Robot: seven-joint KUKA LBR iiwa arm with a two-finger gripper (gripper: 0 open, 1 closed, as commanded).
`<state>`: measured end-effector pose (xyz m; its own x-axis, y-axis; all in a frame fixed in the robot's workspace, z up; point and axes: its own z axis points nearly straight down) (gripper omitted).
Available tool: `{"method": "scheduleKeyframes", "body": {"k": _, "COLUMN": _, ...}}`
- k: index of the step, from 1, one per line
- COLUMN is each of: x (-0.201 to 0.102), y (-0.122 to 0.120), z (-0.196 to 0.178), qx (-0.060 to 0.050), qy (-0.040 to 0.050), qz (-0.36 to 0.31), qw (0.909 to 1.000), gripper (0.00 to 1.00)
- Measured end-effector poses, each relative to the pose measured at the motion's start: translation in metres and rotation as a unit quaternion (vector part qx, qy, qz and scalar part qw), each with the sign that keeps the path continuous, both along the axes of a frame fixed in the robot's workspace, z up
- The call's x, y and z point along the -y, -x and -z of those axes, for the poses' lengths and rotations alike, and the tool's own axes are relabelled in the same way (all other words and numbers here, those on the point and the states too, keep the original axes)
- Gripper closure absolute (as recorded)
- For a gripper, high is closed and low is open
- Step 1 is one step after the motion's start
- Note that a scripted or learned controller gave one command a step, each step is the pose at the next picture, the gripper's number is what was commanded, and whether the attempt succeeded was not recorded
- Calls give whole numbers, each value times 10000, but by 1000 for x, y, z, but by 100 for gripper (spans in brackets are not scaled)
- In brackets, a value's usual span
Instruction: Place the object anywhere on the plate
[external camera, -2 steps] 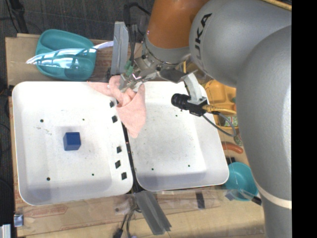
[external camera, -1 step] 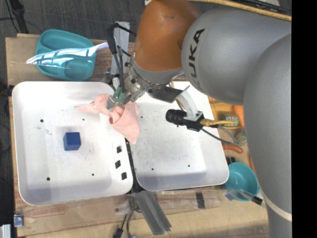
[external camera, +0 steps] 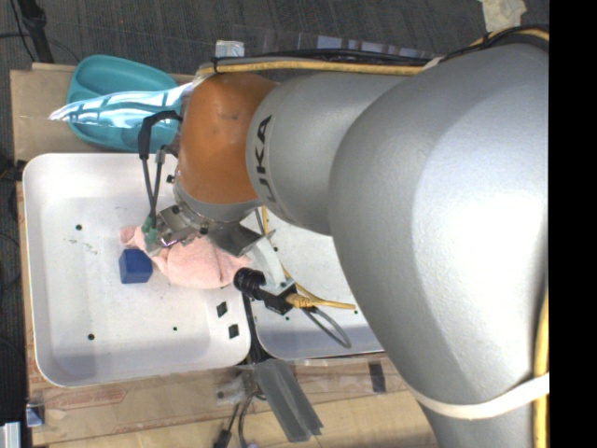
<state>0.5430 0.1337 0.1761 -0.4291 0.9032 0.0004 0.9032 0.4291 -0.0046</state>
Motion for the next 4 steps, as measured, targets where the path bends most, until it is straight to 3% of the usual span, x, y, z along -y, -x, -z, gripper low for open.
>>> {"method": "scheduleKeyframes", "body": {"k": 1, "x": -40, "y": 59, "z": -32, "qx": 0, "qy": 2, "qz": 960, "qw": 9954, "gripper": 100}}
{"method": "scheduleKeyframes", "body": {"k": 2, "x": 10, "y": 67, "z": -69, "qx": 15, "qy": -2, "qz": 867, "qw": 9962, "gripper": 100}}
{"method": "scheduleKeyframes", "body": {"k": 3, "x": 15, "y": 22, "z": -11, "qx": -8, "qy": 9, "qz": 1286, "qw": 9917, "gripper": 100}}
{"method": "scheduleKeyframes", "body": {"k": 4, "x": -68, "y": 68, "z": -77, "qx": 9, "qy": -6, "qz": 1245, "qw": 9922, "gripper": 100}}
